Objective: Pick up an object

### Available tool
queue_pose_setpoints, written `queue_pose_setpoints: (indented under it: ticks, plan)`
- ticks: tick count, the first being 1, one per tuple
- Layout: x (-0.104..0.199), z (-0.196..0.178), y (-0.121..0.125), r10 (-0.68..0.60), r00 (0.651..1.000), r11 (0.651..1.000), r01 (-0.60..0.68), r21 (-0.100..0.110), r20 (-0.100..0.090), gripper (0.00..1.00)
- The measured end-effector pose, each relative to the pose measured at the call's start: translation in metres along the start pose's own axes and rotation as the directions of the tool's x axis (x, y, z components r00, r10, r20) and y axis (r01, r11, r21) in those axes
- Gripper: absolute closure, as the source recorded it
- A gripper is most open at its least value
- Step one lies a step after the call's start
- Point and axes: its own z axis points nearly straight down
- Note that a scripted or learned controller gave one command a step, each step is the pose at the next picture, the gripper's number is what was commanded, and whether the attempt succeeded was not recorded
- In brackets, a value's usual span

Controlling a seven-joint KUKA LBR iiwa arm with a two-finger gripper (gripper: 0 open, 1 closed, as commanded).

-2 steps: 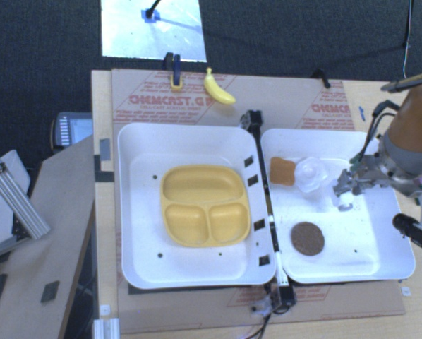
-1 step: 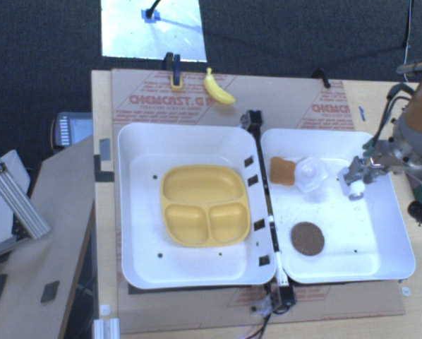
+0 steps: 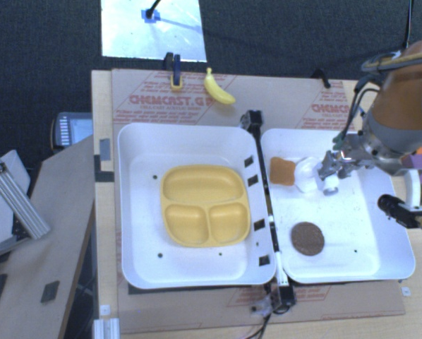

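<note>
Where the hand hovers, three objects.

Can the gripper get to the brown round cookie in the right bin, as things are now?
Probably yes. The cookie lies flat and alone on the right bin floor, nothing over it. The gripper hovers near the white object, further back in the same bin.

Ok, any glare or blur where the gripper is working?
Camera view: the gripper looks soft, and a white object beside it blends into the right bin; the brown disc and yellow tray read clearly, with even light.
</note>
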Motion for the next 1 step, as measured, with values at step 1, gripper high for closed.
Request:
queue_pose_setpoints:
  ticks: [1]
  plan:
    - [0.0543, 0.0085, 0.0071, 0.0, 1.0, 1.0, 0.0, 0.002, -0.001, 1.0]
